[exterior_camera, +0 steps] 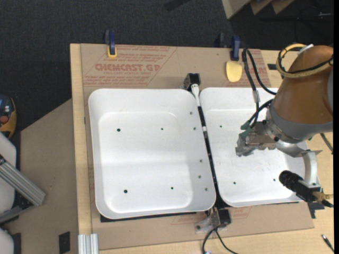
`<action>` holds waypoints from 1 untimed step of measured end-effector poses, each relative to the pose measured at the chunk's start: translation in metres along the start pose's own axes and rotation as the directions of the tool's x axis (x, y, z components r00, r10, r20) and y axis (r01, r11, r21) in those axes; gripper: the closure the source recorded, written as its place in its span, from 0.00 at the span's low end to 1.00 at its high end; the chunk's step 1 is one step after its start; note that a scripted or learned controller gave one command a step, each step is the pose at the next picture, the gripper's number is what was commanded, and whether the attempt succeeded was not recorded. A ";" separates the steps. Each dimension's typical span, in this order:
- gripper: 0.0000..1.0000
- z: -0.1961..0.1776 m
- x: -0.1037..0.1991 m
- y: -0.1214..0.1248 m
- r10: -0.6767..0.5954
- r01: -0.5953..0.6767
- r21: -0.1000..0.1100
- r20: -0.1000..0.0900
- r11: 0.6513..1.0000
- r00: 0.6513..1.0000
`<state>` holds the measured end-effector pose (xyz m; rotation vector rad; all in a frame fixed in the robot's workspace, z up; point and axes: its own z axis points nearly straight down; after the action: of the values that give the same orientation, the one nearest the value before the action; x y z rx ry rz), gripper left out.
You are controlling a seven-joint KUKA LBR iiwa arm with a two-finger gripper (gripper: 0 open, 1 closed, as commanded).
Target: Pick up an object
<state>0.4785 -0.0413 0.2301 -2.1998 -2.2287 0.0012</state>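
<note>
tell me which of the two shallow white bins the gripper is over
The right-hand shallow white bin: the gripper hangs over its floor; the left-hand bin lies across the divider.

smooth glossy white plastic bins (143, 102), matt brown cardboard bench top (132, 62) w/ printed text, dull metal claw (244, 148)

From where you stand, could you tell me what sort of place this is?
Probably a robotics lab test bench: two white bins clamped on a cardboard-covered board, a cabled robot arm reaching over the right bin, dark carpet around.
</note>
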 end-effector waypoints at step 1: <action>1.00 -0.054 -0.020 0.001 0.013 -0.013 -0.014 0.008 1.000 1.000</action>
<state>0.4801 -0.0616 0.2837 -2.2253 -2.2252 -0.0056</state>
